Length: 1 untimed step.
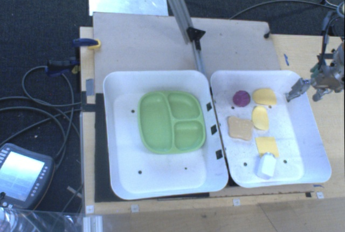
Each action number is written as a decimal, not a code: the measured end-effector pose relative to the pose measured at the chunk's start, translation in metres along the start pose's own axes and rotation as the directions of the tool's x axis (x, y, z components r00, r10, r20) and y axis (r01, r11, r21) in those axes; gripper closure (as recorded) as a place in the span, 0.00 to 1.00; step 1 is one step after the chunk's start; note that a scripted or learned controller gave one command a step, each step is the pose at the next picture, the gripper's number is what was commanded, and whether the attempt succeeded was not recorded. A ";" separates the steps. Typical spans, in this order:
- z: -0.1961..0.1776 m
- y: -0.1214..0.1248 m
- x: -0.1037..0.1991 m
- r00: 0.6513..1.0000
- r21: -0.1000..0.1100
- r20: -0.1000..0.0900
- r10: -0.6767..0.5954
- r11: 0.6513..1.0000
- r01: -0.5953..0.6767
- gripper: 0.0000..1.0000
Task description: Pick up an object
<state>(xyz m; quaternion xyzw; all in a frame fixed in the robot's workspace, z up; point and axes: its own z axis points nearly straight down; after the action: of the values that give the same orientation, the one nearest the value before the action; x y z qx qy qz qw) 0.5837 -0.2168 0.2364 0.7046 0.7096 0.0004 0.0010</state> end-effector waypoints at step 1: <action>0.000 0.000 0.000 1.000 0.000 0.000 -0.001 1.000 0.001 0.00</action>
<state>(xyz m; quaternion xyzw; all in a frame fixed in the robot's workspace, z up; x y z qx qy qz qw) 0.5837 -0.2168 0.2365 0.7044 0.7098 0.0002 0.0010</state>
